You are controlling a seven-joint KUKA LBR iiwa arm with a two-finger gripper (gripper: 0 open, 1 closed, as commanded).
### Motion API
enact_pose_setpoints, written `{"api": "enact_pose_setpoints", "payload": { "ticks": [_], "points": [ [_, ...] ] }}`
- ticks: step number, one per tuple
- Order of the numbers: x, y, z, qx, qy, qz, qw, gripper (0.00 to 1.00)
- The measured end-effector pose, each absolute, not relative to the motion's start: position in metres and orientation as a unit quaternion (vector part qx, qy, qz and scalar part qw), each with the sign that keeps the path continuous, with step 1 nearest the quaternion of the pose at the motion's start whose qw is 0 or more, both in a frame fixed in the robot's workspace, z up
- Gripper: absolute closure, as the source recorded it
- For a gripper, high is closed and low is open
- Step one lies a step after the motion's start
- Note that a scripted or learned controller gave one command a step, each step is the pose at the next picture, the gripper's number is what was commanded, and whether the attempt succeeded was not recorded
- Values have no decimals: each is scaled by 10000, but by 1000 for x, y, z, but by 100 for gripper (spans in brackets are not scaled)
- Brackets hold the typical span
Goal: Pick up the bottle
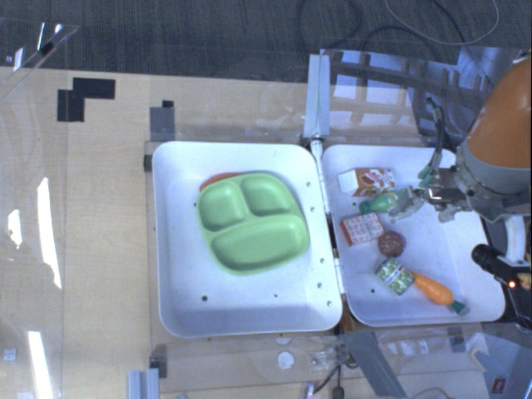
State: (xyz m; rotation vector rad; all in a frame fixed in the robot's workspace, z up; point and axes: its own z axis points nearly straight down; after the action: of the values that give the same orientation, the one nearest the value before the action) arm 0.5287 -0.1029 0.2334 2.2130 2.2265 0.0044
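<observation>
Bottle [385,202]: small, green-bodied with a pale, clear neck end, lying on its side and pointing roughly left to right, located right of frame centre in the upper part of the right-hand white bin [474,306].

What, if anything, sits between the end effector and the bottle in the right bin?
Nothing visible. The end effector is right at the bottle, reaching from its right end. The carton lies above the bottle in the view, the red packet below it, both off that line.
</observation>
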Motion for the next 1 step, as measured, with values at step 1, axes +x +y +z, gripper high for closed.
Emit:
{"api": "enact_pose_setpoints", "payload": {
  "ticks": [1],
  "points": [
    [602, -121, 198, 6923, 7216, 10, 11, 0]
  ]
}}
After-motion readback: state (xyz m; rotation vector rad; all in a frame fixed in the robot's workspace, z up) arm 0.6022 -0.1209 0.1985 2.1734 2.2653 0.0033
